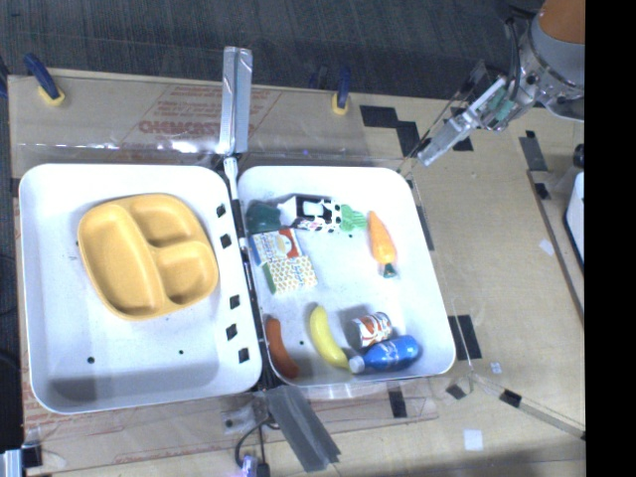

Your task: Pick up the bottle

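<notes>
We saw the blue bottle [391, 354] lying on its side in the near right corner of the right bin [422, 266], just beside a banana [326, 337]. The hand [437, 149] hung beyond the bin's far right corner, well apart from the bottle; we could not tell whether it was apart or together.

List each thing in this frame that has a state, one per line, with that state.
bottle: lying on its side, right bin's near corner, not gripped
banana: lying beside the bottle
carrot: lying flat in the right bin
yellow tray: right way up in the left bin
gripper: raised beyond the right bin's far corner, holding nothing visible
</notes>
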Controlling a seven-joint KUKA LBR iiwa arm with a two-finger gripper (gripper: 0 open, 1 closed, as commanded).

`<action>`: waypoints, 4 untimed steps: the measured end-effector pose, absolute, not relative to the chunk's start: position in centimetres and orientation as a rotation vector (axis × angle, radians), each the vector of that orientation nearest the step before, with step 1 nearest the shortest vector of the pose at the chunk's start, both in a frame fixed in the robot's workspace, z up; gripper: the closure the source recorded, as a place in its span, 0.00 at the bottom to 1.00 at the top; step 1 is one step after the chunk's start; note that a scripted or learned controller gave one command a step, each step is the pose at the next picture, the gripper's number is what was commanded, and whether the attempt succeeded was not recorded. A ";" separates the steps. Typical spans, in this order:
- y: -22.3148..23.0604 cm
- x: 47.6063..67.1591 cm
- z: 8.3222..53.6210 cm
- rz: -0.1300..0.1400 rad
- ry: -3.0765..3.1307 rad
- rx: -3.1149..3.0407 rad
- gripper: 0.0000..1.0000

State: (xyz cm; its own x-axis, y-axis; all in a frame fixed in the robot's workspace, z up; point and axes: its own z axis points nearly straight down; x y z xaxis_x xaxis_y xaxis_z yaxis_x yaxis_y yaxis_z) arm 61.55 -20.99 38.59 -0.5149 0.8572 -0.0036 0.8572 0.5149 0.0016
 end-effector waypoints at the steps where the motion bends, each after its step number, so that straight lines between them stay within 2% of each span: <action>1: -18.7 54.7 25.6 -0.002 2.803 1.422 0.00; 2: -20.9 47.8 30.2 -0.001 2.927 1.139 0.00; 3: -21.0 47.7 17.5 0.000 3.099 0.511 0.00; 4: -20.7 48.4 9.7 0.001 3.108 0.303 0.00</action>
State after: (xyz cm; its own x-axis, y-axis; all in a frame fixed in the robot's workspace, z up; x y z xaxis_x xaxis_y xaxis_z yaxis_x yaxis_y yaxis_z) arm 48.41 -20.70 9.72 -0.9810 0.1931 -0.0191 0.1930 0.9812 0.0024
